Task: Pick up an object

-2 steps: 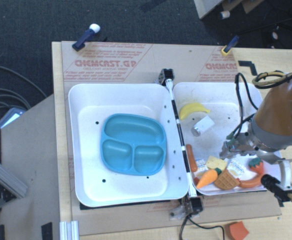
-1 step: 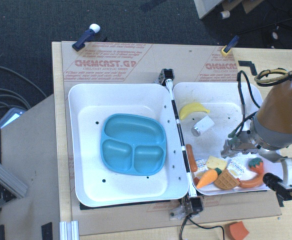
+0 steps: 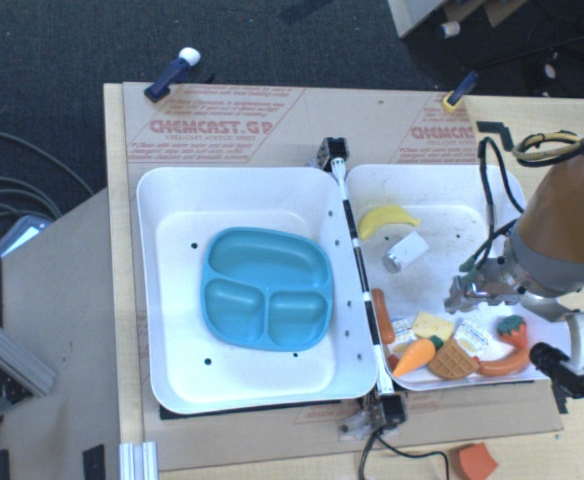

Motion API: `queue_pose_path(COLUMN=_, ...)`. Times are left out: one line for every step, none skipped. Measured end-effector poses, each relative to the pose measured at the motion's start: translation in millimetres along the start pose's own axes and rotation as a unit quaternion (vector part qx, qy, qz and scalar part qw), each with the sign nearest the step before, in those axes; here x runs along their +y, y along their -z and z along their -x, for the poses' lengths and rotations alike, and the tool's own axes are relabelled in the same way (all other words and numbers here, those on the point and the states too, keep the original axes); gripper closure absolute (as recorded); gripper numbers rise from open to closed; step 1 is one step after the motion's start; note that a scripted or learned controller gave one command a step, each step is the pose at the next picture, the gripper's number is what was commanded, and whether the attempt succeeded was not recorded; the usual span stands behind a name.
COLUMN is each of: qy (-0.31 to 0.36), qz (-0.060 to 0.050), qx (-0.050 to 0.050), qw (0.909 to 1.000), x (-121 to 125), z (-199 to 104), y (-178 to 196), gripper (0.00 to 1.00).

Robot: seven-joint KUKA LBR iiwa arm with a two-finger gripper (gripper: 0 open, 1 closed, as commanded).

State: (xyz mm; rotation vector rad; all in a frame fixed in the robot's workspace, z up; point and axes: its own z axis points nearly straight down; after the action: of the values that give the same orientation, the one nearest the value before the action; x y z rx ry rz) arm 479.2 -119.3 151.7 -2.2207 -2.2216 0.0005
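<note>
The gripper [image 3: 469, 290] hangs low in the right bin [image 3: 427, 180]. I cannot tell if it is open. The toy food pile [image 3: 452, 348] lies just near of it.

Right bin [image 3: 427, 180] holds toy food. Yellow banana [image 3: 386, 219] lies near back wall, curved, flat. Small grey block [image 3: 403, 251] just in front of it. Front corner: orange carrot [image 3: 413, 356], yellow cheese wedge [image 3: 433, 325], brown waffle [image 3: 453, 360], red sausage [image 3: 379, 314] along left wall, red pepper [image 3: 513, 330], clustered close together.
</note>
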Motion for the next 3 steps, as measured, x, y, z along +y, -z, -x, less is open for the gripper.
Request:
queue_pose_path(qy=0.000, qz=0.000, qx=0.000, qw=1.0000, x=0.2, z=-0.1, y=9.6, gripper=1.00)
queue_pose_path(qy=0.000, qz=0.000, qx=0.000, qw=1.0000, x=0.2, z=-0.1, y=9.6, gripper=0.00)
queue_pose_path(qy=0.000, qz=0.004, qx=0.000, qw=1.0000, x=2.4, z=-12.8, y=-64.3, gripper=0.00)
